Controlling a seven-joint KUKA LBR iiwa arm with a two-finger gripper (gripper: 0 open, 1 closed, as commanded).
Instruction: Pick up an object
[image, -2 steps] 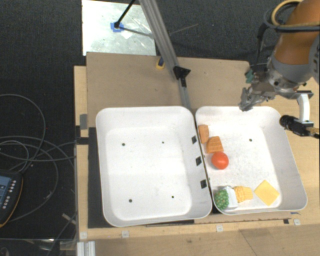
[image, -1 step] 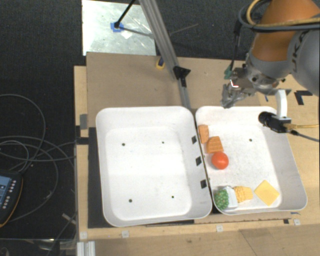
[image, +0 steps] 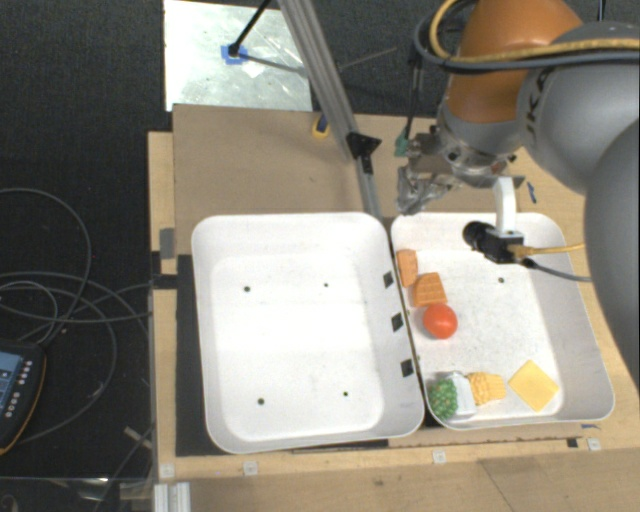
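Nearest the camera, at the front of the right bin (image: 580, 400), three things lie in a row: a green piece (image: 443, 398) in the front left corner with a small white bit beside it, a yellow corn cob (image: 487, 387) just to its right, and a pale yellow wedge (image: 534, 385) a little further right. Further back, along that bin's left wall, a red ball (image: 439, 321) sits just beyond them, an orange cracker-like square (image: 430, 289) lies close behind it, and a narrow orange block (image: 407, 265) stands just behind that, next to the wall. Left of all these, the left bin (image: 290, 330) shares a rim with the right one, black clips (image: 396, 321) marking the join. At the far rim of the right bin the gripper (image: 415, 198) hangs above the back left corner, apart from every object; whether its fingers are spread or closed cannot be told from the blur. A black fitting (image: 487, 241) with a yellow cable hangs beside it, over the back of the bin. Behind, the grey arm (image: 590, 90) with its orange band (image: 500, 50) fills the far right.
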